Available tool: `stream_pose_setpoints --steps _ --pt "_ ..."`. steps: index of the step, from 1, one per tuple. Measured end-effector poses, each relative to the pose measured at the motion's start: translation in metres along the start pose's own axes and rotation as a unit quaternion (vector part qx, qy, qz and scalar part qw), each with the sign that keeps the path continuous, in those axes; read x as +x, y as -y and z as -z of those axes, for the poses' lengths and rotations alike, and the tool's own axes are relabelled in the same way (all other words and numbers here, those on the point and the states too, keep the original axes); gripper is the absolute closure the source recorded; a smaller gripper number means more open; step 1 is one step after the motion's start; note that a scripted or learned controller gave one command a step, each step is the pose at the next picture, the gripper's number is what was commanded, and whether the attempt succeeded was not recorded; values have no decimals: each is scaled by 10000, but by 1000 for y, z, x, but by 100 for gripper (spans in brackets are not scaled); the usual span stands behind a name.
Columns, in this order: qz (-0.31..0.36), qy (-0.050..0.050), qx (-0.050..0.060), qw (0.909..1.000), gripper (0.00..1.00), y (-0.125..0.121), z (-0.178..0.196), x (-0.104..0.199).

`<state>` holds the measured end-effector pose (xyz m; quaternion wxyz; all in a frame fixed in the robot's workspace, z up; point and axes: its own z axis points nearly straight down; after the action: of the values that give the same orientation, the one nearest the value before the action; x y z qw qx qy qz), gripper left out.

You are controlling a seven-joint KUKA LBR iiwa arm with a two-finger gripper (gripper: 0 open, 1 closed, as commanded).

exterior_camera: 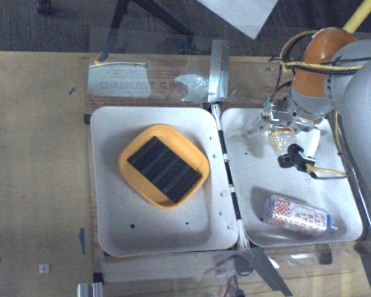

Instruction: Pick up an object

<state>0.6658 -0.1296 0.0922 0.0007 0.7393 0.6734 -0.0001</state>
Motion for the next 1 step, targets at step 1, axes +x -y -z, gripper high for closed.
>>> stream_pose_setpoints --steps 1 --pt "1709 -3 -1 9853 0 16 -5 -34"
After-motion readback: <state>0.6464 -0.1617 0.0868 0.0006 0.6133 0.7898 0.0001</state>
